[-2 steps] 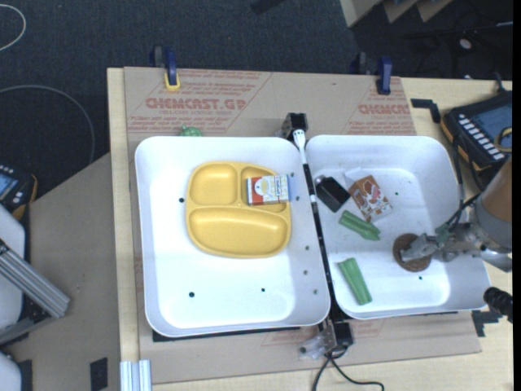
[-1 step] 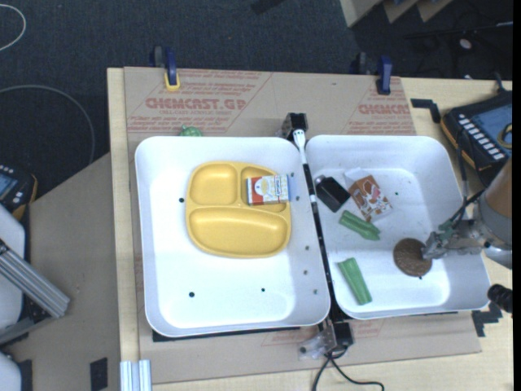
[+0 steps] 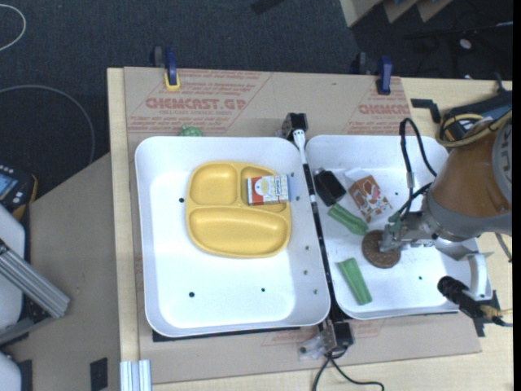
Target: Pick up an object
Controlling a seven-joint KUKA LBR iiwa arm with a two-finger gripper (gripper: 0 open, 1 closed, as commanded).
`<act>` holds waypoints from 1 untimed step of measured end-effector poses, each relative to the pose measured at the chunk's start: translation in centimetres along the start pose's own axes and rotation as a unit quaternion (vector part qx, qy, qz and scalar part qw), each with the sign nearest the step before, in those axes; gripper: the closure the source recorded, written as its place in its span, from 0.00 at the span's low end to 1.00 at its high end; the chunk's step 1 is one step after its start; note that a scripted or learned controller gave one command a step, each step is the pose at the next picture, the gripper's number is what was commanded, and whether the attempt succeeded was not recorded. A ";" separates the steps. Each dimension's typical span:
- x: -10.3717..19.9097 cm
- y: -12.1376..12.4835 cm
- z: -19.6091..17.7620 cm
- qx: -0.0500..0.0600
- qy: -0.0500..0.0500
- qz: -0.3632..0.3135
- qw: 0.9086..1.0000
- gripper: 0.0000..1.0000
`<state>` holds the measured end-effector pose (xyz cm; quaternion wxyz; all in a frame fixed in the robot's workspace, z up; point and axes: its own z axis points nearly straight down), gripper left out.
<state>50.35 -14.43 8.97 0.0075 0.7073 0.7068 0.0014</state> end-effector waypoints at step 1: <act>2.5 2.0 -14.7 0.000 0.003 -0.003 1.000 1.00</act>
